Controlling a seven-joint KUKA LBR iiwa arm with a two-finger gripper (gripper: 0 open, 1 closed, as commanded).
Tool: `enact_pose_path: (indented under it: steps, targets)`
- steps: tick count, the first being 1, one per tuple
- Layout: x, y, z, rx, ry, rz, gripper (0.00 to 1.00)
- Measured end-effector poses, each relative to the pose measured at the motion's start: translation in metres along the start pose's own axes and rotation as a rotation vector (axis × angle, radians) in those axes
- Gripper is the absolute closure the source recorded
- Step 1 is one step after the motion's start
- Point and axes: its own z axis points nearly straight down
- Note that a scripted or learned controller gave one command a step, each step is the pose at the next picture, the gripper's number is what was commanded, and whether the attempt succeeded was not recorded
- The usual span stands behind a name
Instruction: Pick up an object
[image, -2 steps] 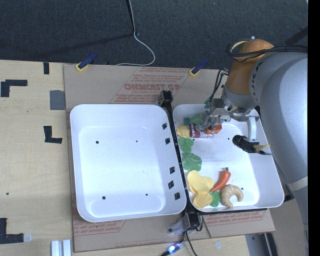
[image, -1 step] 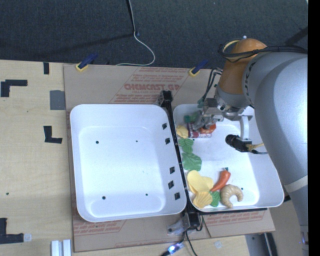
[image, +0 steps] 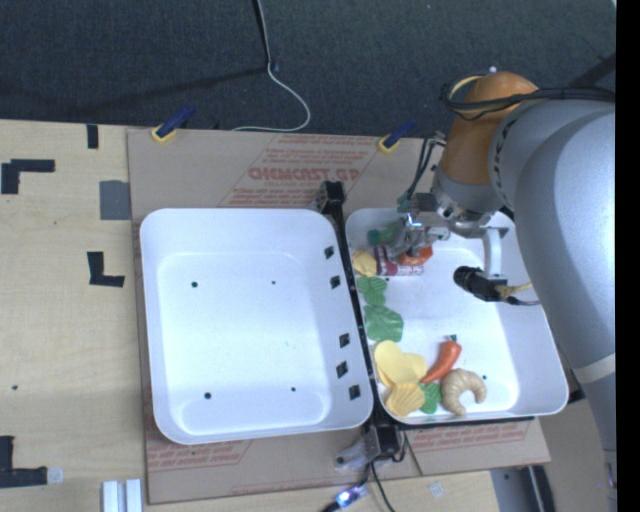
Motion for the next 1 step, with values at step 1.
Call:
enact_pose_path:
  steps: [1]
  targets:
    - [0.0091, 0.0003, -0.0334, -0.017, 0.007, -0.003, 1.00]
